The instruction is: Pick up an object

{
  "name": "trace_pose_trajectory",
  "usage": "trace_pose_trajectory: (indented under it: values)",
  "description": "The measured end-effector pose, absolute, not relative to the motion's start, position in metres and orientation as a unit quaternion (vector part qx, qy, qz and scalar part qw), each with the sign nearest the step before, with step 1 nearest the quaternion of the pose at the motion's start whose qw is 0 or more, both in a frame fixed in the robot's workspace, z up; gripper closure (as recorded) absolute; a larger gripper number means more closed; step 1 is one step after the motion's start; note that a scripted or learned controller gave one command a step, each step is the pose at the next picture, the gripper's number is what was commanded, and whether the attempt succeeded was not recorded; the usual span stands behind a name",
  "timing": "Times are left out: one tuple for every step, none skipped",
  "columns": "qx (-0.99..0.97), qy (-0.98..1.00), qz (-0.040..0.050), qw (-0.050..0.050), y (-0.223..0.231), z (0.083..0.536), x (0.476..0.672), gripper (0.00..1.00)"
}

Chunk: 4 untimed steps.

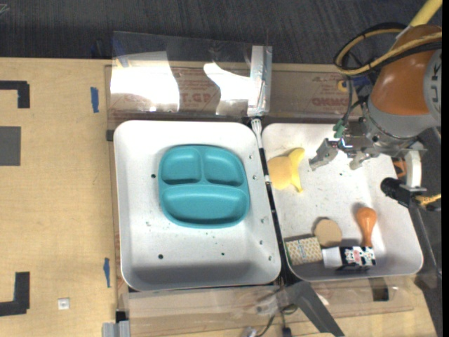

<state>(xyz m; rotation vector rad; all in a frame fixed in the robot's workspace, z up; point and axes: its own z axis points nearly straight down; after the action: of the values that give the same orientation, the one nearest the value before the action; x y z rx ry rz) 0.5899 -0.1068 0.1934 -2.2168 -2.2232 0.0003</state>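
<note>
Arm's mostly cut off at the right edge, its gripper [339, 156] hanging open and empty over the right bin [403, 255], just beside the yellow banana toy [286, 170].

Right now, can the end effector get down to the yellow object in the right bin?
Probably yes. The end effector hovers just right of the yellow object, which lies apart from the other items, though close to the right bin's left wall.

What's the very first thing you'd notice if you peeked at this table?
The big teal divided plate jumps out, sitting in the middle of the left white bin. Next comes the robot arm's bright orange band at the upper right, with its gripper above the right bin, close to a yellow banana-shaped toy by that bin's left wall.
</note>
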Motion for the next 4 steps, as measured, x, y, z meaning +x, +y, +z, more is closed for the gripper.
trace_pose_trajectory:
  values:
    - [-0.678, -0.735, 0.0009, 0.001, -0.147, 0.178, 0.528, 0.0]
    - [-0.7, -0.714, -0.0007, -0.002, -0.193, 0.093, 0.485, 0.0]
    - [-0.661, -0.75, -0.0036, -0.003, -0.108, 0.088, 0.512, 0.0]
    - [-0.603, -0.797, -0.0018, -0.003, -0.099, 0.087, 0.608, 0.0]
